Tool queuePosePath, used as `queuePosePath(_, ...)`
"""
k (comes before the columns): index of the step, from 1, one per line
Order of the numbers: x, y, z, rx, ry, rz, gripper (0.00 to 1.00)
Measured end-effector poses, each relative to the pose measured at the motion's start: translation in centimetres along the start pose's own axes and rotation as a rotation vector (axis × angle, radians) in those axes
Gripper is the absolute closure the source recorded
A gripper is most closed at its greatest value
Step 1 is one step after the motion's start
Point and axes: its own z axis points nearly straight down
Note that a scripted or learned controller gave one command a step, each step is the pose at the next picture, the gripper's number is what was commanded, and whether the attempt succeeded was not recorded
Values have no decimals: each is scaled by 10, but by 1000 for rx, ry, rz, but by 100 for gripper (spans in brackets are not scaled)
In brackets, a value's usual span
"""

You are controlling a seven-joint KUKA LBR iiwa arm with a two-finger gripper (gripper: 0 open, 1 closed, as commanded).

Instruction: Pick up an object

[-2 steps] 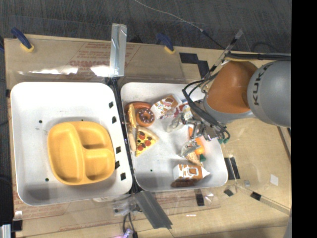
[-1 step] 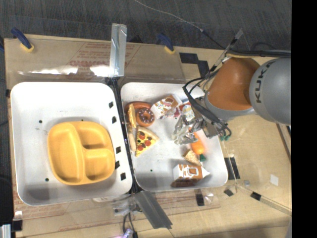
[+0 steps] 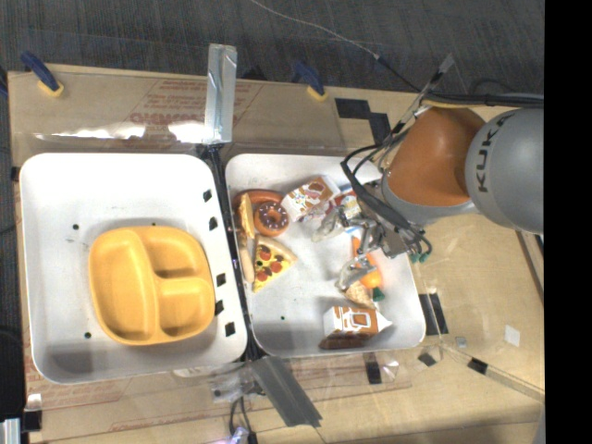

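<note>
My gripper (image 3: 363,250) hangs low in the right bin (image 3: 305,336), reaching in from the right under the orange wrist band (image 3: 427,160). It sits over a small orange and tan toy (image 3: 363,287) near the bin's right side. A pizza slice toy (image 3: 268,265) lies left of centre. Above it is a brown round toy (image 3: 269,214), and to the right of that a printed snack packet (image 3: 310,198). A brown and white carton (image 3: 355,323) lies at the bin's front. Cables and the wrist hide what lies directly beneath the gripper.
The left bin (image 3: 55,183) holds a yellow divided tray (image 3: 153,283). A black divider (image 3: 225,248) runs between the two bins. Cables (image 3: 370,155) loop from the wrist over the right bin's back right corner. Bare bench (image 3: 481,313) lies to the right.
</note>
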Motion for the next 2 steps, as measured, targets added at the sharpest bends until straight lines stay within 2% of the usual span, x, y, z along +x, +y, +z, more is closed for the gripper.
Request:
queuePosePath(1, 40, 9, 11, -1, -1, 86, 0)
queuePosePath(2, 38, 11, 1, -1, -1, 78, 100)
